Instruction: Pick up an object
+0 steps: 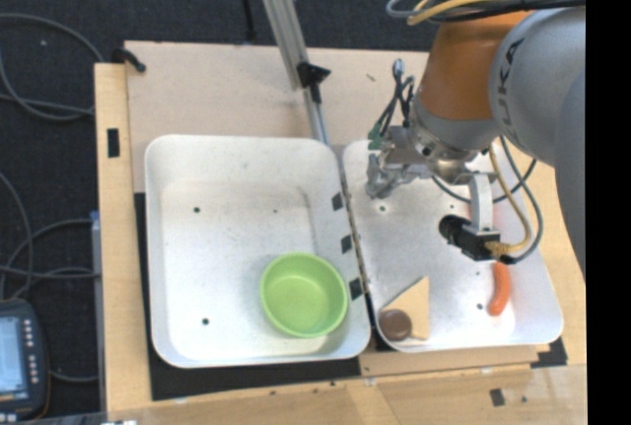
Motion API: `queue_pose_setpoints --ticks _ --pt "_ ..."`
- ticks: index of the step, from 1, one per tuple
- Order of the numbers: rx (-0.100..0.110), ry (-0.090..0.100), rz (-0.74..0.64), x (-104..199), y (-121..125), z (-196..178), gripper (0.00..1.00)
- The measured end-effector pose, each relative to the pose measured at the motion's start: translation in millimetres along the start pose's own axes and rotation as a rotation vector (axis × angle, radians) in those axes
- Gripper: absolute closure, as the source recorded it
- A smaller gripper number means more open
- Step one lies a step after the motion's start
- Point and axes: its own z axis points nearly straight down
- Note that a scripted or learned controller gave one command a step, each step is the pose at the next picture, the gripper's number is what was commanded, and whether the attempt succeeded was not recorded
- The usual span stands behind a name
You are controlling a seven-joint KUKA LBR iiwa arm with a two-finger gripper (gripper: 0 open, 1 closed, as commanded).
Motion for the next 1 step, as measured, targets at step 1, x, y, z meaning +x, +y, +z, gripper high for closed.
queue_pose_setpoints --ticks 1 --pt "0.002 -0.001 0.001 58.3 14.0 9.9 1.00"
